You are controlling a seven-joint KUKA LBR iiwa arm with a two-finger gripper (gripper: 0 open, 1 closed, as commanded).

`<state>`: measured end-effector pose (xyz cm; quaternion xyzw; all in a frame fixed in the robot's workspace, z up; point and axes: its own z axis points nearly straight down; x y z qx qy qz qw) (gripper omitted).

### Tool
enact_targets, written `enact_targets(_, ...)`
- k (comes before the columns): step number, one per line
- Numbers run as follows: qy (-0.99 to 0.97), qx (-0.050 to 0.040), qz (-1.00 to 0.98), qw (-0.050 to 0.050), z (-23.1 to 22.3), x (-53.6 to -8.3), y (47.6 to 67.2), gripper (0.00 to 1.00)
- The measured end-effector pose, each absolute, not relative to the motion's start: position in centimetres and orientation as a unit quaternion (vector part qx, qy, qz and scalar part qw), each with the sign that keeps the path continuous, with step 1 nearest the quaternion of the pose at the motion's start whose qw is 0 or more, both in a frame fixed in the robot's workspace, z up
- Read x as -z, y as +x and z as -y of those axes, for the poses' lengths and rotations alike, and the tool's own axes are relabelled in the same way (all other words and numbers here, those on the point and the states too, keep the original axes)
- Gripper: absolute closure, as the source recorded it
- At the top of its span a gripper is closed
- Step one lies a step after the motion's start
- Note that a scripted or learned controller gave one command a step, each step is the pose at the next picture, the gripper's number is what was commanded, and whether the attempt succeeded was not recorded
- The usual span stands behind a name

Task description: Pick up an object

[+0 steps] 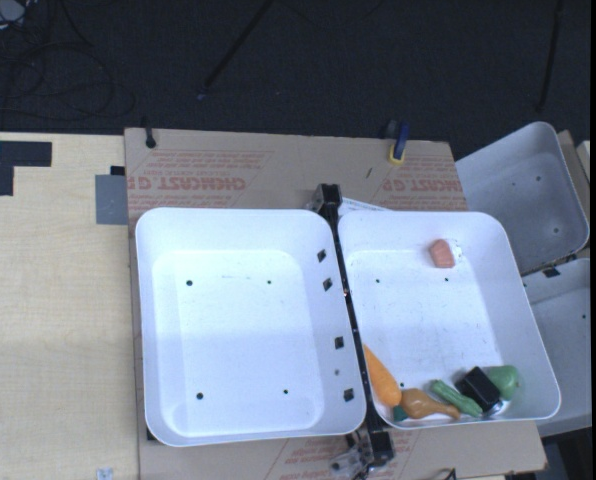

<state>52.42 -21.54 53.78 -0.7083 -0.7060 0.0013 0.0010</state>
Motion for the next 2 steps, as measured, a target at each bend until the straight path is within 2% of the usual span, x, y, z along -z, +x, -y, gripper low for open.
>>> enact_targets(1,-0.708,-0.0005,0.707,0.001,21.34,-53.84,47.43,0.0)
enact_targets(2,-0.706,-0.0014,0.708,0.001,21.26,-54.75,47.73,1.0)
